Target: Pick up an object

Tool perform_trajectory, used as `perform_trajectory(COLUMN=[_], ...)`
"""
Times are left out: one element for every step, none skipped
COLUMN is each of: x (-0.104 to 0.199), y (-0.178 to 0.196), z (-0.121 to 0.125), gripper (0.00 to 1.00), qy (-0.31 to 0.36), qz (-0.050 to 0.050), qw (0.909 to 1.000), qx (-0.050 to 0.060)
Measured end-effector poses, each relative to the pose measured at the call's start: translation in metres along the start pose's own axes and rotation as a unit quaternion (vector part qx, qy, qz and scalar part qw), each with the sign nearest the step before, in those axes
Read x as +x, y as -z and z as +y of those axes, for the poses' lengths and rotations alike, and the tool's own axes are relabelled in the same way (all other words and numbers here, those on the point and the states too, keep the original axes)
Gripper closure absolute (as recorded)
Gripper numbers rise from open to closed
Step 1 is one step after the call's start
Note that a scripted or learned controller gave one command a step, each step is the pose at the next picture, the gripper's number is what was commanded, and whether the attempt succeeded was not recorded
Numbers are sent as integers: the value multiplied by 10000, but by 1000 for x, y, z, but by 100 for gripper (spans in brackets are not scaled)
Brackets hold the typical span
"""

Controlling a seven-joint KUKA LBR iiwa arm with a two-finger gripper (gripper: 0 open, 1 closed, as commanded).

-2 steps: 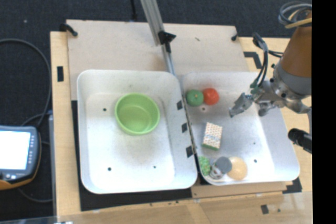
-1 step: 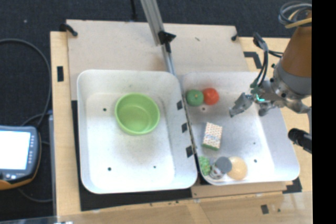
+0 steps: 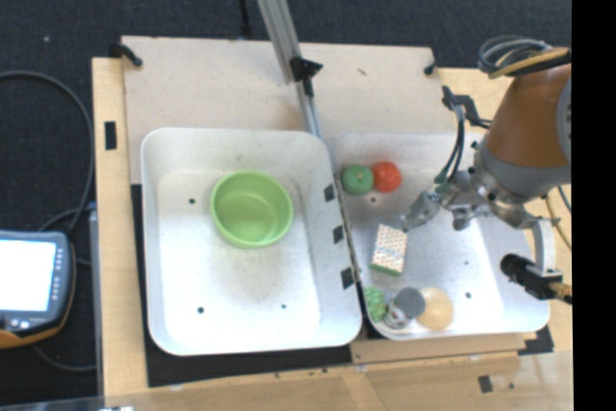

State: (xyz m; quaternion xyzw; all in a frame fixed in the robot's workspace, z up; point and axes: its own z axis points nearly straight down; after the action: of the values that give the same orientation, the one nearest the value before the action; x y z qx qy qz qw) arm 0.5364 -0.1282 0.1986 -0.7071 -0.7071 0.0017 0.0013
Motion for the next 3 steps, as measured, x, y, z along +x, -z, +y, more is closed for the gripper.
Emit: perform_trajectory(x=[-3,-4,-6], y=[-60,-95,-81], z=[7,10,12], gripper=[0,0,100], qy=[-3,-5,-32], qz=[-1,13,-5], qw=[10000,10000,10000], qx=[4,-43,-86])
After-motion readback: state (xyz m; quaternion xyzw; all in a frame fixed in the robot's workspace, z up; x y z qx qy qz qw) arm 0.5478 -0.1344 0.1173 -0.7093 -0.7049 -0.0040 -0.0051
